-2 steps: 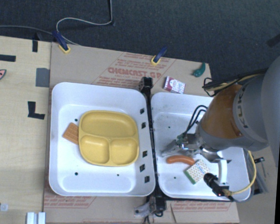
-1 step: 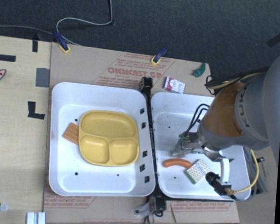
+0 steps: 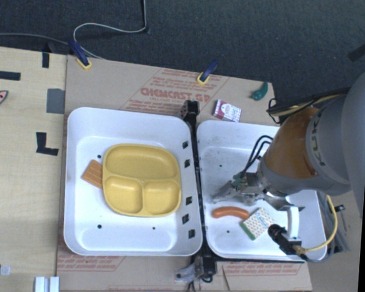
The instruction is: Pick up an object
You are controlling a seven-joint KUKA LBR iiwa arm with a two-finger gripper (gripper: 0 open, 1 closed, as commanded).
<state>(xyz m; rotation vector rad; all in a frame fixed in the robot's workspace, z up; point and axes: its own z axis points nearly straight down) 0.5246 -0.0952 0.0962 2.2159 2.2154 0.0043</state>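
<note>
The orange sausage lies in the right bin, near its 6 o'clock side. The gripper hangs just above it, fingers spread apart, holding nothing. At the sausage's 3 o'clock sits a small dotted card. The left bin holds a yellow tray and a brown cracker.

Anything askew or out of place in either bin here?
One thing: in the left bin, a brown cracker-like piece lies partly tucked under the yellow divided plate. In the right bin, the sausage and patterned packet lie loose, nothing spilled.
</note>
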